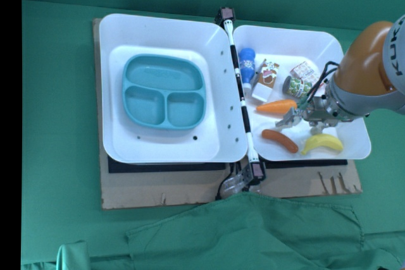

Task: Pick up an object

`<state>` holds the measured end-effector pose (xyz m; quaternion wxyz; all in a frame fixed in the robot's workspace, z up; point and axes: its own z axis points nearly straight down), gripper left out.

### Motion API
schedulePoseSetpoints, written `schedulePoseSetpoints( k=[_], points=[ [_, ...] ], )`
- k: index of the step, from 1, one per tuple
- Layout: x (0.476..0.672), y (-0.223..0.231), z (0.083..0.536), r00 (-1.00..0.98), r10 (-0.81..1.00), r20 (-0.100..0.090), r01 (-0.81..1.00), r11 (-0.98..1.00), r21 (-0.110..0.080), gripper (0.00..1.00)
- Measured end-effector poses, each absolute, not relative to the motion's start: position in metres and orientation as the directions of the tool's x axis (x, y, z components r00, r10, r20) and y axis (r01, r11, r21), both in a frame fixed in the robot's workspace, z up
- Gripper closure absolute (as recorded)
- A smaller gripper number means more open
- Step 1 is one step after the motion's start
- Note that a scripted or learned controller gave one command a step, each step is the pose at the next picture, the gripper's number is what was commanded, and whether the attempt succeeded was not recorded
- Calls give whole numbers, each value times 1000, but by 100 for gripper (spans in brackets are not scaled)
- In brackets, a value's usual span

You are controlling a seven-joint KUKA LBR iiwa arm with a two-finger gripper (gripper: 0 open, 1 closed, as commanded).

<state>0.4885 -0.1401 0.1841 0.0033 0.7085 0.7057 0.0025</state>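
Camera view, from above at a slant: two shallow white bins side by side on a green bench, the left bin (161, 31) bearing a teal divided plate (164, 90) with three compartments, the right bin (297, 38) bearing the loose objects. The grey arm with orange band (364, 69) enters from 3 o'clock, and its gripper (292, 119) hangs low over the middle of the right bin, fingers spread apart and pointing toward 9 o'clock, with nothing seen between them. The carrot (276, 107) lies just at 11 o'clock of the fingertips, close to them; contact cannot be told. The red sausage (279, 140) lies at 7 o'clock of the gripper, near the bin's front wall, and the banana (323, 143) at 5 o'clock, partly under the wrist. A blue-capped bottle (246, 64) stands along the bin's left wall at 11 o'clock, with a small carton (268, 73) and a white box (261, 93) beside it; a can (296, 85) and a printed packet (305, 71) lie at 12 o'clock, next to the arm's black cable
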Motion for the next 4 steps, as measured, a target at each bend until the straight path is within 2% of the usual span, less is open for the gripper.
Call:
schedulePoseSetpoints(
  k=[1,2,4],
  points=[
    [491,-142,197,8,1000,-7,1000,-8,22,100],
    [487,-145,243,3,1000,-4,1000,-3,9,100],
    [481,-137,366,2,1000,-4,1000,-2,11,100]
  ],
)
